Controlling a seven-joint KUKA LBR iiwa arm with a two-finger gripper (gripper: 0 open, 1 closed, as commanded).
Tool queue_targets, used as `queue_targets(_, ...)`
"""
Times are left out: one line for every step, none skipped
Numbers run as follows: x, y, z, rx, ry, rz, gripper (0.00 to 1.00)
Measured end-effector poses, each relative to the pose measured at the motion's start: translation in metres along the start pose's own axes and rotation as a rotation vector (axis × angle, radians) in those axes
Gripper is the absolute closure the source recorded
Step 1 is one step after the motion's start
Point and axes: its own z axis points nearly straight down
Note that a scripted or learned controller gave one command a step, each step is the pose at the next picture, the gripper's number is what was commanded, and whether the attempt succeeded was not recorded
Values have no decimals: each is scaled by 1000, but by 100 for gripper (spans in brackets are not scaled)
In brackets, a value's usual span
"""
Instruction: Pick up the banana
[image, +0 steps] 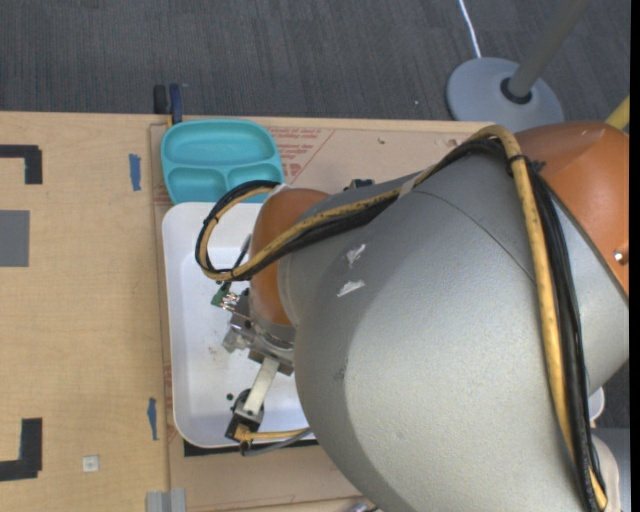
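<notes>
Camera view: the grey arm (430, 330) reaches over the left white bin (185, 300), and its tool (240, 325) hangs low above the bare part of the bin floor. We cannot tell whether the tool is open or closed; the wrist blocks the line of sight. We cannot place the banana either. The arm's bulk covers the right of this bin and nearly all of its neighbour, so we judge the fruit lies somewhere beneath.

Step in hand, as we read it: approach toward a grasp, with nothing confirmed held. The next move calls for the tool to be centred across the banana's short axis and to close gently, since a curved, soft-skinned fruit likely rolls on slick plastic.

Materials: the bin is smooth, glossy white plastic, shallow, with rounded corners. A teal divided plate (220, 155), matte with rounded compartments, sits at the bin's far end; touching or overlapping its rim, we cannot tell. The surface (80, 300) is pale wood-grain board with blue tape marks (134, 172). The arm shell is satin grey and the orange band (285, 215) glossy.
</notes>
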Motion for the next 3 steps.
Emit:
queue_targets(-115, 38, -69, 0, 4, -38, 0)
queue_targets(-26, -9, 13, 0, 3, -154, 0)
queue_targets(-9, -18, 14, 1, 1, 299, 0)
